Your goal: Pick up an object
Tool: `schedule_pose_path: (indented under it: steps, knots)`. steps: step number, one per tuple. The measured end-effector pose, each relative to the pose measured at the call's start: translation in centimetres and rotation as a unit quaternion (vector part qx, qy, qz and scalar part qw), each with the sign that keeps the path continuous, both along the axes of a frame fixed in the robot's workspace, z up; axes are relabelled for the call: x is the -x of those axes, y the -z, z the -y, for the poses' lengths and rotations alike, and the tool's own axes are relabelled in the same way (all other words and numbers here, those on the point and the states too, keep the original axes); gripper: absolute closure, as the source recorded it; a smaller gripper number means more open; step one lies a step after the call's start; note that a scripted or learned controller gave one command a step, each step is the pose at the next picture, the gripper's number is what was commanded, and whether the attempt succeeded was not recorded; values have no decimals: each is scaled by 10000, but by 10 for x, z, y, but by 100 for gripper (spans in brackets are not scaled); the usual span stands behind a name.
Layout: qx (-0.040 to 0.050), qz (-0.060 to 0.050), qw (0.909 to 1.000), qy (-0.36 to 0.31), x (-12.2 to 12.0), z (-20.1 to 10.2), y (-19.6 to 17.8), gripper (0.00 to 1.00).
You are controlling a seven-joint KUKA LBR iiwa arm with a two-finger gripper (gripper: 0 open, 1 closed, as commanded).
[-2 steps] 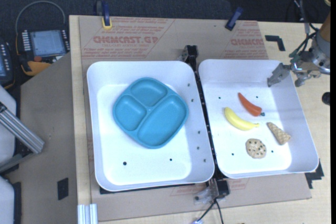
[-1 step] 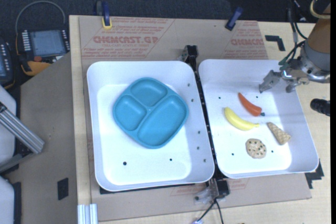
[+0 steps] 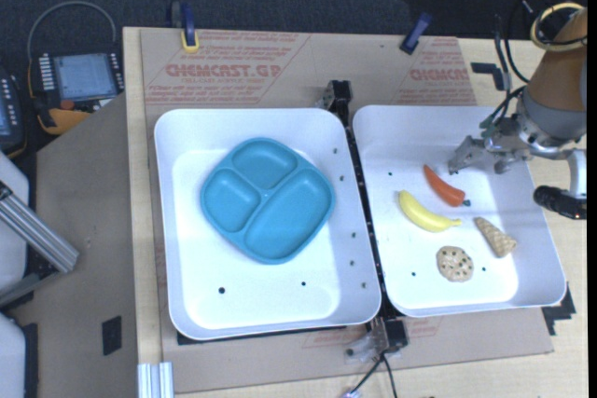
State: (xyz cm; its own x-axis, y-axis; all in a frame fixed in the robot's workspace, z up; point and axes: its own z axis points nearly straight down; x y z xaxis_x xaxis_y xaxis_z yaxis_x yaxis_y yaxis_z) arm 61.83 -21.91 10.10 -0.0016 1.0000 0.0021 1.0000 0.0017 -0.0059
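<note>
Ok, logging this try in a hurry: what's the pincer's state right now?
Pincer: above the right bin's far side, nothing visible in it; open or closed cannot be told.

Two bins sit side by side on the bench [image 3: 140, 200]. The left bin [image 3: 187, 294] holds a divided plate [image 3: 268, 212] near its middle. In the right bin [image 3: 392, 200] lie four items: a carrot [image 3: 444, 185] toward the back, a banana [image 3: 427, 212] just in front and left of it, a cookie [image 3: 454, 264] nearer the front, and a cone [image 3: 495, 236] right of the banana. The gripper [image 3: 487, 152] hangs over the bin's back right part, behind the carrot.
</note>
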Motion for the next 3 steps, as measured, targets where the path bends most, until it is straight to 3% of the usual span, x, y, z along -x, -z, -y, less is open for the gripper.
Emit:
schedule_pose_path:
  steps: [1, 2, 3]
  knots:
    - [-20, 20, 10000, -10, -1, -3, 16, 0]
    - [4, 37, 10000, -14, -2, -2, 5, 100]
    - [31, 71, 10000, 3, -1, 3, -59, 100]
